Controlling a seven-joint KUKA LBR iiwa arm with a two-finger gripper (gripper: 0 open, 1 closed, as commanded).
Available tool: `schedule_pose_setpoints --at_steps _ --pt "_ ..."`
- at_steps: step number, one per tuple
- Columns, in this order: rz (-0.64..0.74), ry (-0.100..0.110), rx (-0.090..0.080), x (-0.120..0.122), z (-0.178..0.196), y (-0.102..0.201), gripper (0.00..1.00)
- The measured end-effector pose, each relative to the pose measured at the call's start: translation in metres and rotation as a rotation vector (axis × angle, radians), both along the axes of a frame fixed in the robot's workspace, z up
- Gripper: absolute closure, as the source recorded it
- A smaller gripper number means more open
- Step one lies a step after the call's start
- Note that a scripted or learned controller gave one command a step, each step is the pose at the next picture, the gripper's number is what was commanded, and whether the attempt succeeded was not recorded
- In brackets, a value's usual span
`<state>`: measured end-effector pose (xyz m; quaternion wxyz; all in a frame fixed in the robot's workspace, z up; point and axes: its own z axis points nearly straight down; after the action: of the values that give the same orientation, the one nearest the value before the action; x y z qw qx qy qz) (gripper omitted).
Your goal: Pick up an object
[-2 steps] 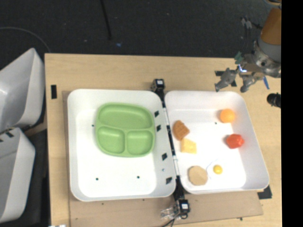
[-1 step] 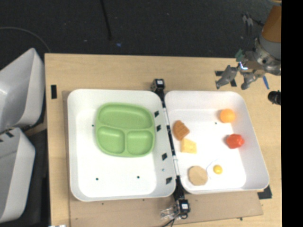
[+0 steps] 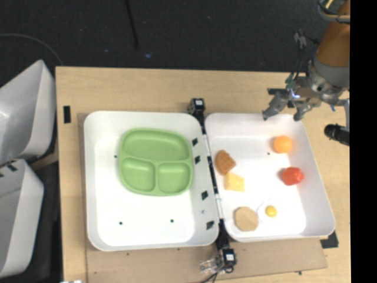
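Two-finger tool (image 3: 284, 112) spread apart, clamped on nothing, poised above far rim of right white bin (image 3: 318, 217). Round orange ball (image 3: 283, 144) nearest, just below. Risk: descending onto the rim, or nudging the ball so it rolls off.

Pale tan desk (image 3: 147, 87), two white bins (image 3: 100, 229), and a light green divided plate (image 3: 155, 161) sits in the left one. In the right bin: an orange ball (image 3: 283, 144), a red piece (image 3: 292, 175), a yellow block (image 3: 235, 182), brown bits (image 3: 224, 161).
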<state>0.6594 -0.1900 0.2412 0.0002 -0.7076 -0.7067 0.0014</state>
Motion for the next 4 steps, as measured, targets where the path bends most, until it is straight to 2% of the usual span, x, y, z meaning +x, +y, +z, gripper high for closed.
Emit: schedule_pose_setpoints --at_steps 1,2,3,4 --pt "0.003 0.000 0.000 0.007 -0.045 -0.001 0.00" --pt "0.003 0.001 0.001 0.001 -0.099 0.006 0.00" --pt "0.004 -0.008 -0.003 0.004 -0.083 0.005 1.00" --pt "0.004 -0.010 -0.001 0.003 -0.018 0.004 1.00"
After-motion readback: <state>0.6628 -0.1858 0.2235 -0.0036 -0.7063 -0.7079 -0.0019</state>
